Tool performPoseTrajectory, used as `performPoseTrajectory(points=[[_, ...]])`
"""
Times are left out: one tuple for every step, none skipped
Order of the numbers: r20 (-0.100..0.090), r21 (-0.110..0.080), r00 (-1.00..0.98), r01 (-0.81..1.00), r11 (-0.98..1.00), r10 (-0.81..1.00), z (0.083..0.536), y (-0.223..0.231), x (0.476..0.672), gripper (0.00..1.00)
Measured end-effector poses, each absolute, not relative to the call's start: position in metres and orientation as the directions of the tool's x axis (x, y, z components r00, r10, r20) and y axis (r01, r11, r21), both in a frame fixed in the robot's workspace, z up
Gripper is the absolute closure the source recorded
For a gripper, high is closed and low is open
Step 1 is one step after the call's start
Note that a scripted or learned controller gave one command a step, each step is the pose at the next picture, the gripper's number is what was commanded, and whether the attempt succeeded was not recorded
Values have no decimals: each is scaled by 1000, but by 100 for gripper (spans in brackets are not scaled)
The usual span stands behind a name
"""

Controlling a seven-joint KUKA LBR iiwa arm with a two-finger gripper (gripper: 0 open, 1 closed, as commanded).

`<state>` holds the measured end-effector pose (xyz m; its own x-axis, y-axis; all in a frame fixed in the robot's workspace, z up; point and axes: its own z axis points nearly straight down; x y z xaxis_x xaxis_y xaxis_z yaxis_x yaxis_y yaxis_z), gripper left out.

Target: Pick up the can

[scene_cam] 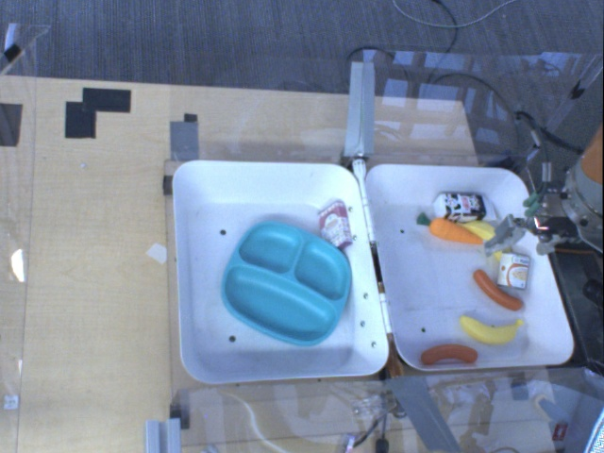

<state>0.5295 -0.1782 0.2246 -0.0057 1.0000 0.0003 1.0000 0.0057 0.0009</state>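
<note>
The can [460,205], white with black markings, lies on its side near the back of the right bin [406,281]. An orange carrot [455,232] rests just in front of it. My gripper [522,241] hovers at the right side of this bin, to the right of the can and a little nearer the front, clear of it. Its fingers [499,235] are spread open with nothing between them. A small white and orange carton [513,271] sits just beneath the gripper.
The right bin also holds a yellow piece [481,229] beside the carrot, two sausages [497,291] [449,354] and a banana [491,328]. In the left bin [203,281] lie a blue divided tray [286,282] and a red and white packet [334,223].
</note>
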Motion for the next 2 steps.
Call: performPoseTrajectory(points=[[1,4,118,993,-118,993,96,-202,546,0],[1,5,117,993,-117,993,106,-201,547,100]])
